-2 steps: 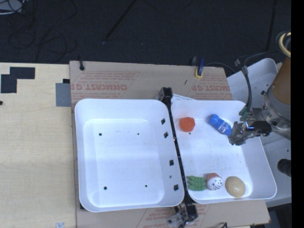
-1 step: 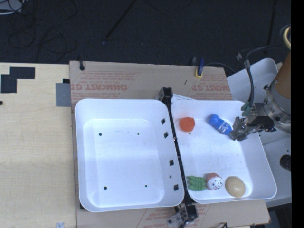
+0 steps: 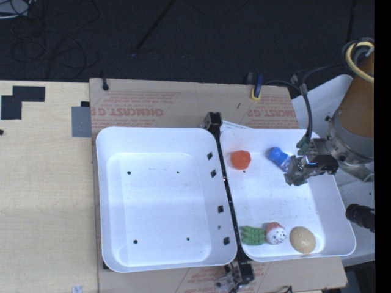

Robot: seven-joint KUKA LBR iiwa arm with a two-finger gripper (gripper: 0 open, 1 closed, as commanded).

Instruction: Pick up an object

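Note:
The right bin (image 3: 330, 191) holds an orange-red lump (image 3: 240, 159) near its upper left and a blue object (image 3: 278, 156) to the right of it. Along its front wall lie a green toy (image 3: 251, 234), a small white and red ball (image 3: 275, 233) and a tan egg-shaped object (image 3: 302, 239). My gripper (image 3: 295, 174) hangs over the right side of this bin, just right of and below the blue object. Nothing is visible between its fingers.
The left bin (image 3: 110, 163) stands beside the right one, with a black divider strip (image 3: 221, 182) between them. Both rest on a cardboard sheet (image 3: 159, 102). Cables (image 3: 305, 102) loop above the right bin's far corner.

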